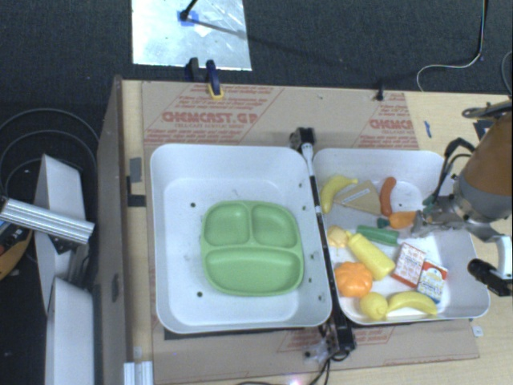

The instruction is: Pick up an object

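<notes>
Nothing is lifted yet: the pincer [418, 221] sits low just right of the green toy [377, 235], its spread impossible to tell.

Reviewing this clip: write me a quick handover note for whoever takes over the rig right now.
Gripper: low over the right bin, beside the orange carrot and green pepper; grip state unclear from this view.
Things: the right bin holds toy food, including two bananas, a sausage, a yellow bottle, an orange pepper, a lemon and small cartons. The left bin holds a green divided plate.
Done: the arm is at the pile.
Left: nothing visibly lifted; grasp and raise one item.
</notes>
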Controlling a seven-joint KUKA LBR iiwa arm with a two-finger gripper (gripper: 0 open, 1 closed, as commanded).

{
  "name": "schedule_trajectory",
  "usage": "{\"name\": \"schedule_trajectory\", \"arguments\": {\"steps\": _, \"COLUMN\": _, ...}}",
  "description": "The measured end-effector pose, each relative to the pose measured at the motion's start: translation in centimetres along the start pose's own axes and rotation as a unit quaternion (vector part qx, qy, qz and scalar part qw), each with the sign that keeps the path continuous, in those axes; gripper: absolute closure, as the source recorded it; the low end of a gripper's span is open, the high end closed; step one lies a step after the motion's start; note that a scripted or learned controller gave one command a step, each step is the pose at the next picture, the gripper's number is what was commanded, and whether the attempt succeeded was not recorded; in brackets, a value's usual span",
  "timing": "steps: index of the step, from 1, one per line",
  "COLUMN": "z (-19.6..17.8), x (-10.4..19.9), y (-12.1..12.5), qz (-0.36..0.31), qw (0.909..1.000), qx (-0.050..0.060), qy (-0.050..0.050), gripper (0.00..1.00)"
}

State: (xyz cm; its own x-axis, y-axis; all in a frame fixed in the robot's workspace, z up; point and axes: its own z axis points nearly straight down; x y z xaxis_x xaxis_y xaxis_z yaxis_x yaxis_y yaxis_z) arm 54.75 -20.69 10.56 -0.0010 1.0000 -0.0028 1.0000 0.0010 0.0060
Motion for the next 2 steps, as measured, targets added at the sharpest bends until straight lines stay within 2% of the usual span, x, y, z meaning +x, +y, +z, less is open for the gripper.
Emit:
{"name": "schedule_trajectory", "arguments": {"steps": 1, "z": -7.97, "x": 2.19, "y": 1.68, "qz": -0.003, "qw": 1.0, "qx": -0.002, "qy": 0.0, "gripper": 1.0}}
{"name": "schedule_trajectory", "arguments": {"steps": 2, "z": -7.46, "x": 2.09, "y": 1.43, "qz": -0.001, "qw": 1.0, "qx": 0.002, "qy": 0.001, "gripper": 0.0}}
